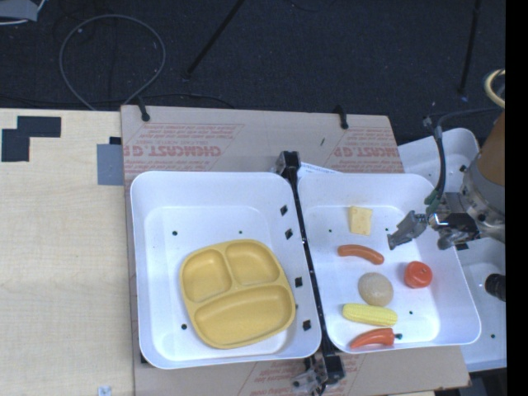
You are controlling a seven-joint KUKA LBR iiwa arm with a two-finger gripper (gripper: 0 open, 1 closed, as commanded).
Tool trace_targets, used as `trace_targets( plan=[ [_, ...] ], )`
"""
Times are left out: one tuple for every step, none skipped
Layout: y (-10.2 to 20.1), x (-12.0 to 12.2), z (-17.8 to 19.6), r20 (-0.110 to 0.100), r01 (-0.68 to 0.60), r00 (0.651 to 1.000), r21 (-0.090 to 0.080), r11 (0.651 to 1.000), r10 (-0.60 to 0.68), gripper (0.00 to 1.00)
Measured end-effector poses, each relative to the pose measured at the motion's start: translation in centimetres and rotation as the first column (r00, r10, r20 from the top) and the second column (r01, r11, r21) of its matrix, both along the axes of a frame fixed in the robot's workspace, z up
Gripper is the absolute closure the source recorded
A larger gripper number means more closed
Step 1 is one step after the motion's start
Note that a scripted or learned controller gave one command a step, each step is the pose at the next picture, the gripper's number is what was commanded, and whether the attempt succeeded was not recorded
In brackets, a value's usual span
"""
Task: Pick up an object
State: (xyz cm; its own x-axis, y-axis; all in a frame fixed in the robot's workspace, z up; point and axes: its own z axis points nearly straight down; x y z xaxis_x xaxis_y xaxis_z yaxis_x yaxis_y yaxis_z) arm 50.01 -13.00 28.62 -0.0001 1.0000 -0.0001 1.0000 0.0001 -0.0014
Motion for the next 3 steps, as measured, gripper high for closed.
trace_targets(
  plan=[
    [0.7, -0.3, -6.2, -0.007, 0.0, 1.0, 0.003, 1.0, 0.0, 0.0],
    [1.6, -0.7, -12.2, -0.009, 0.0, 1.0, 0.003, 1.0, 0.0, 0.0],
    [1.8, -1.2, -16.6, -0.008, 0.0, 1.0, 0.003, 1.0, 0.0, 0.0]
  ],
)
